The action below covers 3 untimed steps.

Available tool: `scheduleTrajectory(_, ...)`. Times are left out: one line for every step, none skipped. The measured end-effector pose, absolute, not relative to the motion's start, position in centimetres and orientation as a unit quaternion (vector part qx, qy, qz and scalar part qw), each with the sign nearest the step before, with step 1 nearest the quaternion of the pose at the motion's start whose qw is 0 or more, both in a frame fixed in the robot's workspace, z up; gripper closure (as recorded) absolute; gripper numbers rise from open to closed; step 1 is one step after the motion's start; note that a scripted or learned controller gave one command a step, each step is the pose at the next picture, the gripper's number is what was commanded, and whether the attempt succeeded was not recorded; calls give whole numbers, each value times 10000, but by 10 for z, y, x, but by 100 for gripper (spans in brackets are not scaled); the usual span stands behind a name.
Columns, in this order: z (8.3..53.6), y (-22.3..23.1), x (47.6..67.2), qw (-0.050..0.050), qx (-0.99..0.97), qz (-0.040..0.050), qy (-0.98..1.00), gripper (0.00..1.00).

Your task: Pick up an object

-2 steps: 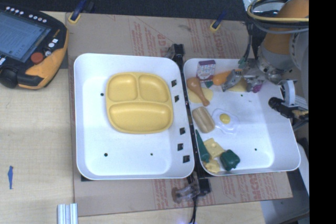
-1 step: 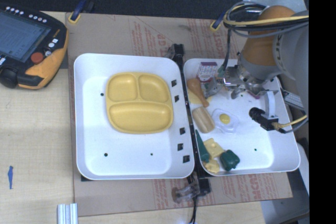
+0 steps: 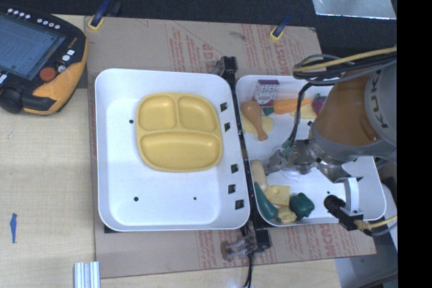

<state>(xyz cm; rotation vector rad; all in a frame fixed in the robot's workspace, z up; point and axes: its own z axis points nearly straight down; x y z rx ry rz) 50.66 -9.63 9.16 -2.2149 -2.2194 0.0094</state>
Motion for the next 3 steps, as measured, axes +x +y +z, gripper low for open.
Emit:
scheduleTrajectory(93,-114,570,-15,-7055,-4,-7087,0)
scheduleTrajectory(91,-125,529,31,-7063,24,-7079,0)
scheduleTrajectory(93,-127,613,-25,-7048,-12,-7094,0)
